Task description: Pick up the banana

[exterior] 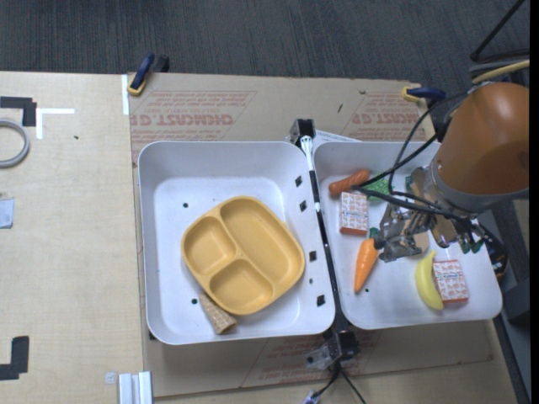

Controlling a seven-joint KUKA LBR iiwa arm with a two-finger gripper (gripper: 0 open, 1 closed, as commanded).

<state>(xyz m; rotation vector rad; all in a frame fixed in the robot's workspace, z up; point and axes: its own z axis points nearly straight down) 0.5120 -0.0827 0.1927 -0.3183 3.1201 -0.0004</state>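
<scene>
A: What's in the left bin [160, 251]?

B: A yellow plate [243, 254] with three compartments, lying at a slant. A brown cracker-like piece [216, 314] pokes out from under its near edge.

A: And past the divide?

B: In the right bin [396, 310], a small red and white carton [354, 213] lies close to the left wall. Above it, near the far wall, is an orange sausage-like piece [349, 182], with something green [381, 187] just to its right. Below the carton lies a carrot [365, 264], pointed end toward the near rim.

A: Where is the gripper?

B: The gripper [402, 241] hangs over the middle of the right bin, just right of the carrot's top, under the arm's orange band [488, 137]. Cables and metal parts clutter it, so I cannot tell how its pincer stands, and nothing is visibly held in it.

A: And the banana?

B: The banana [428, 283] lies on the bin floor toward the near right corner, to the right of and nearer than the gripper, apart from it. A second carton [450, 280] lies against the banana's right side.
</scene>
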